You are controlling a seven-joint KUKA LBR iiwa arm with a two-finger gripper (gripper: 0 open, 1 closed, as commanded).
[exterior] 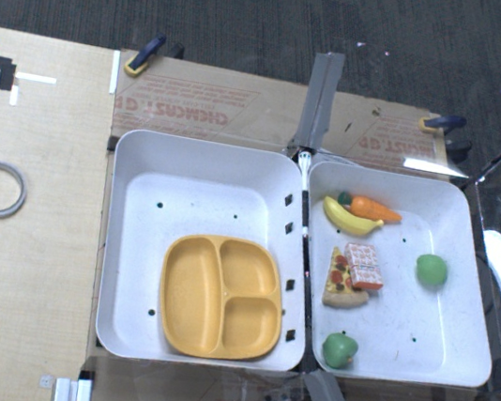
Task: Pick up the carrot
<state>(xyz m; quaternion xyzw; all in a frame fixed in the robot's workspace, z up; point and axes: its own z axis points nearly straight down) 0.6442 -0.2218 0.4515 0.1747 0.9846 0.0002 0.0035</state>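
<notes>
I cannot tell how the claw stands. The carrot (375, 208) lies at the far left of the right bin (461, 306), its leafy end touching a banana (352, 218). A small red-and-white box (365, 266) overlaps a pizza slice (343, 285); its label is too small to read. The red print on the cardboard (210, 102) behind the bins is upside down, and I can't make it out.

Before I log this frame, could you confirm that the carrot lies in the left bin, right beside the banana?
Not quite: the carrot lies in the right bin, not the left one. The camera view shows it at that bin's far edge, right beside the banana, as you said.
</notes>
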